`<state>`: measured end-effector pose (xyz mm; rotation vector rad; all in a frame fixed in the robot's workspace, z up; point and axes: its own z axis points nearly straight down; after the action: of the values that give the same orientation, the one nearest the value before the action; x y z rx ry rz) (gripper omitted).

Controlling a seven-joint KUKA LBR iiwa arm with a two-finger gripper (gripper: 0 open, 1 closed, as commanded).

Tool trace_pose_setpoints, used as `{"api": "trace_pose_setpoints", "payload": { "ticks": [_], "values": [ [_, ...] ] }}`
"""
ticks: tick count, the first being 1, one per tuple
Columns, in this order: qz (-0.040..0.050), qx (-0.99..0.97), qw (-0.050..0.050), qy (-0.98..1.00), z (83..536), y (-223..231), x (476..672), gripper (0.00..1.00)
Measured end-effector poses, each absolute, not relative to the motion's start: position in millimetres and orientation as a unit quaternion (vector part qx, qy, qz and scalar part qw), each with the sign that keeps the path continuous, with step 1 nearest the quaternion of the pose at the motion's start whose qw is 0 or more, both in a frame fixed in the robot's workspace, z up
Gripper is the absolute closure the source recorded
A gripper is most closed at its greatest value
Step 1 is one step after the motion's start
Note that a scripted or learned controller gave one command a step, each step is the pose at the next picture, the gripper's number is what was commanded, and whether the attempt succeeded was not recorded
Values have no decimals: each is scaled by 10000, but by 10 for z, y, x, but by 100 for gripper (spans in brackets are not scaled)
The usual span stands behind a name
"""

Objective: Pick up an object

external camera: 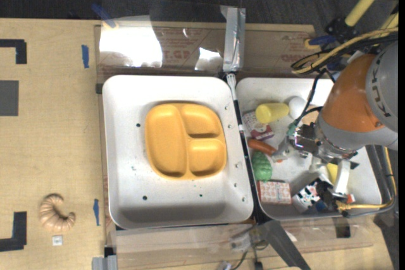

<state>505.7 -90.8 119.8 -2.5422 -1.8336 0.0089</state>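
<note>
White bins: left bin point(120, 136) and right bin point(370, 190) stand side by side on the wooden bench point(44, 136); their inner rims meet.
Left bin: one yellow divided tray point(185, 139) lies flat near the middle.
Right bin, left half: yellow cup point(272, 112) on its side at the top; white ball point(295, 103) just beside it; orange stick point(261, 146) below; green lump point(262, 167) under that; patterned box point(275, 191) nearest the front rim.
Arm: grey with an orange band point(351, 110); reaches in from the right, above the right bin's middle.
Gripper: hangs under the wrist point(311, 145), just right of the orange stick and green lump; the wrist hides it, so whether it is spread or pressed together cannot be told; nothing is seen pinched.
Task's thing: any loose item in the right bin; none is lifted.
Step in hand: judged to be the reach down toward the clutter.
Doing it well: choose a piece with free sides, such as the yellow cup or patterned box; come down centred on it; avoid straddling two touching neighbours; close only once low enough, then lift straight up.
Bench, far left: curled pink thing point(57, 212), well apart from both bins.
</note>
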Motion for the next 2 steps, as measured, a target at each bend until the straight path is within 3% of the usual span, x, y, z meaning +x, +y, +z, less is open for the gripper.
{"api": "trace_pose_setpoints", "payload": {
  "ticks": [1,2],
  "values": [
    [4,-8116,15,-5841,1319,-914,5075,100],
    [-18,-7598,-15,-6501,1988,-909,5010,100]
  ]
}}
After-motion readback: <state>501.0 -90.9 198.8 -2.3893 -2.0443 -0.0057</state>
